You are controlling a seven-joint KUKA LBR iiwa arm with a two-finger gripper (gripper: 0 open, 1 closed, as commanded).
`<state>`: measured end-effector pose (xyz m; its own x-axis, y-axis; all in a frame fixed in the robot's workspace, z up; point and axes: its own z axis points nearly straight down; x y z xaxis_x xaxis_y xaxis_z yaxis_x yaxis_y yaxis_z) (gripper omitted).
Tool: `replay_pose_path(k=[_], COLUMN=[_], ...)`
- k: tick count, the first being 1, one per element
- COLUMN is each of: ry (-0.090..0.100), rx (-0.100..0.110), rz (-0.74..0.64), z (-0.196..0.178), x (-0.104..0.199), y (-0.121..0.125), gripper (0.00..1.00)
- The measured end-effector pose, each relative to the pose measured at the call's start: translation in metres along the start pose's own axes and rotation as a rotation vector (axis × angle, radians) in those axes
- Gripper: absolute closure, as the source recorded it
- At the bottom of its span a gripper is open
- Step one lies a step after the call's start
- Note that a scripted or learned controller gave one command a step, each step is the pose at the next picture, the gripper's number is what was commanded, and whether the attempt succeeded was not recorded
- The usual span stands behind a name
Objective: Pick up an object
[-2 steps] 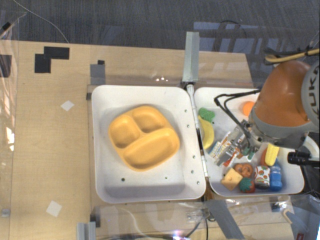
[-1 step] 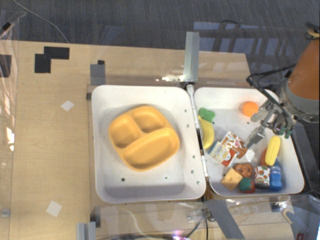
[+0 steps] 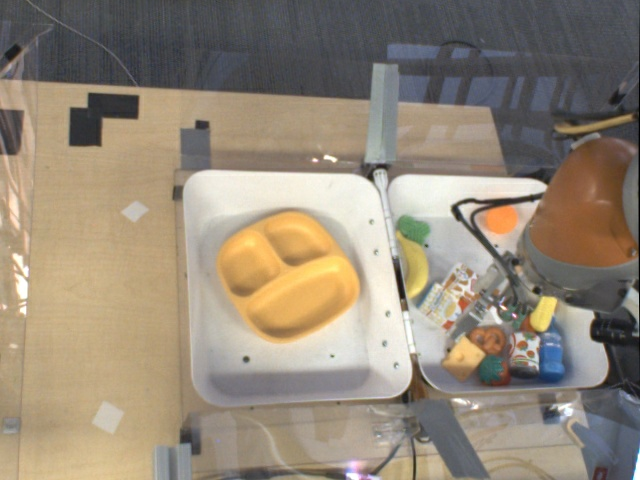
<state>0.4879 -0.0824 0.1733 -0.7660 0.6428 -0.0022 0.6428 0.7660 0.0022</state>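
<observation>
The right bin (image 3: 437,196) holds several small objects: a banana (image 3: 414,269) with a green piece (image 3: 414,230) at its top, an orange ball (image 3: 501,218), a printed snack packet (image 3: 450,293), a tan wedge (image 3: 462,357), a brown round toy (image 3: 489,340), a green item (image 3: 492,371), a blue-and-white carton (image 3: 550,356) and a yellow piece (image 3: 542,314). My gripper (image 3: 495,301) hangs low over the bin's front right part, its metal tips just above the packet and the brown toy. The arm's orange band (image 3: 592,210) covers the bin's right side.
The left bin (image 3: 200,298) holds a yellow divided plate (image 3: 288,274). A metal rail (image 3: 392,268) separates the two bins. A black cable (image 3: 480,230) loops over the right bin near the orange ball. Wooden bench surface (image 3: 90,268) stretches to the left.
</observation>
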Motion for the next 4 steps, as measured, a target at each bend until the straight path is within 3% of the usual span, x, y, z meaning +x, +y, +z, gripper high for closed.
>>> replay_pose_path(k=[1,2,3,4], ry=[-0.008,-0.016,-0.003,-0.005], rx=[0.0,-0.011,-0.004,-0.004], rz=[-0.059,0.455,0.839,0.809], z=[-0.026,0.081,0.087,0.085], x=[-0.058,-0.091,-0.142,-0.199], y=[-0.044,-0.014,0.042,0.005], gripper=[0.0,0.0,0.0,0.0])
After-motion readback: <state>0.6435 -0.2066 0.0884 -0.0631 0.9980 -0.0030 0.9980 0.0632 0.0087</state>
